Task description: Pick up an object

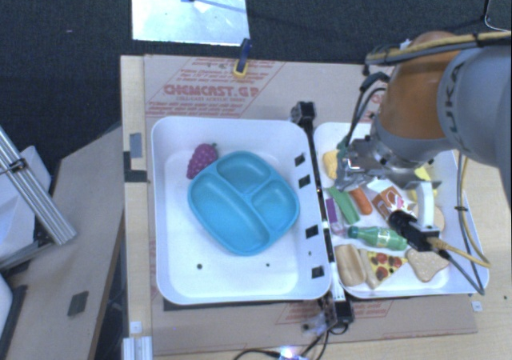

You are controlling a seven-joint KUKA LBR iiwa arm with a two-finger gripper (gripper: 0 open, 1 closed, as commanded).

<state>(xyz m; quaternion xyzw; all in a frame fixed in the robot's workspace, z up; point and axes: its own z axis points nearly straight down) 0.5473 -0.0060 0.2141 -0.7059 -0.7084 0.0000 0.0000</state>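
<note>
Over the right bin (468, 226) the arm (436, 94) is lowered, its gripper (350, 177) set among the toy food near the bin's left wall. Whether anything is grasped cannot be told, so the pick is judged not yet done. A blue tray (242, 202) and grapes (202, 158) are seen in the left bin (172, 254). Close by the gripper lie a green pod (346, 206), a carrot (363, 202) and a green bottle (376, 237), each a likely target. Much of the right bin's far end is hidden by the wrist.

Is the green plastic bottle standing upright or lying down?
Lying down: the green plastic bottle rests on its side in the right white bin, cap toward the divider.
</note>
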